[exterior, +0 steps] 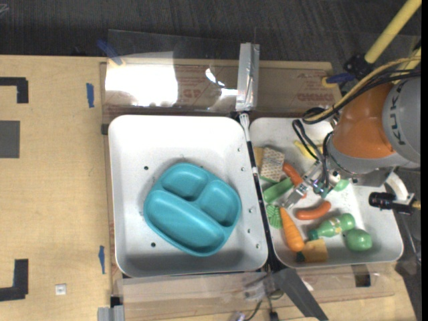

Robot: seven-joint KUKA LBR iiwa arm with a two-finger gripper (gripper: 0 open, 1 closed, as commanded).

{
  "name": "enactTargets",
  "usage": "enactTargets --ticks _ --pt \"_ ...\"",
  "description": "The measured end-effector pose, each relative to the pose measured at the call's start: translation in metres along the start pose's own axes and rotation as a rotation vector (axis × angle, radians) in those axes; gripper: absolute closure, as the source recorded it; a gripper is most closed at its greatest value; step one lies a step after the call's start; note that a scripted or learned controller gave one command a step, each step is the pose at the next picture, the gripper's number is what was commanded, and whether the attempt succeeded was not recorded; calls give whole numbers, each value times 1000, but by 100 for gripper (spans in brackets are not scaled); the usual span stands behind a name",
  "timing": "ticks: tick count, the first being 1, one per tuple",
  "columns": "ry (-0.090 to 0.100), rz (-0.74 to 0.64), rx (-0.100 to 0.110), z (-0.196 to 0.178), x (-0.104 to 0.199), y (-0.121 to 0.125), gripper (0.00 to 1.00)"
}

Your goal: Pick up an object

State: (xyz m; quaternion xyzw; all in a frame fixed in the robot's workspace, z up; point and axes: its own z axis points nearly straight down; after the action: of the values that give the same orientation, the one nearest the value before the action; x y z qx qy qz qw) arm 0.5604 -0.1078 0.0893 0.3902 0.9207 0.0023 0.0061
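Fixed overhead slant onto both bins (120, 199)

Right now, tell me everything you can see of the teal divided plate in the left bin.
The teal plastic divided plate is a rounded dish with three compartments: two smaller ones on the far side and one long one on the near side, split by raised ridges. It looks smooth and slightly glossy, sits right side up and turned at an angle, and rests near the middle of the left white bin, apart from its walls. Its compartments hold nothing.

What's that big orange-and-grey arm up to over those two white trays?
The arm reaches into the right bin, its gripper low among toy food: a carrot, a red sausage, green pieces. It is trying to pick one up. The left bin holds a teal divided plate.
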Motion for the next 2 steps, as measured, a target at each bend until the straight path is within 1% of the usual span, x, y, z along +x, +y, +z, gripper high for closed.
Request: enactTargets --ticks 1,2 --pt "5 -66 5 -8 -28 41 0" --pt "-1 -9 2 1 -7 26 0"
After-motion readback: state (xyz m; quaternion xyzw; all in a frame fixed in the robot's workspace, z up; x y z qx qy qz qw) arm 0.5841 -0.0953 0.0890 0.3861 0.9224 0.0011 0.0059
